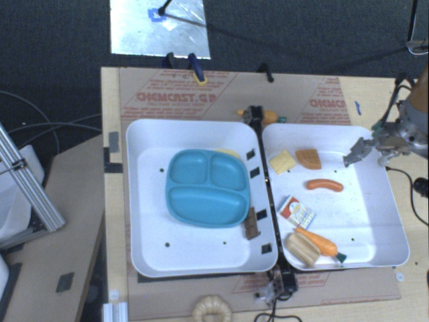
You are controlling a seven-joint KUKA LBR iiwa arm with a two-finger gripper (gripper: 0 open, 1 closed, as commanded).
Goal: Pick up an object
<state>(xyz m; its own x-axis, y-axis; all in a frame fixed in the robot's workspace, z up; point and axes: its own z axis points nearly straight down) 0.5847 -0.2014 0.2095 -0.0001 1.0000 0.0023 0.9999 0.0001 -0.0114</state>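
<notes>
The right bin [385, 210] holds a yellow cheese slice [282, 162], a brown toast piece [308, 158], a red sausage [325, 186], a small printed carton [296, 212], a carrot [322, 242] and a bread roll [301, 249]. My gripper [372, 153] hangs over that bin's far right corner, to the right of the toast and above the sausage. Its fingers stand open with nothing between them. One dark finger [355, 152] points left toward the toast.
The left bin [144, 180] holds a blue divided plate [208, 188], with a brown piece [251, 225] by the divider and a yellow bit [228, 153] behind the plate. A ring-shaped pastry [213, 309] lies on the bench in front. A foil sheet [157, 19] lies beyond the bench.
</notes>
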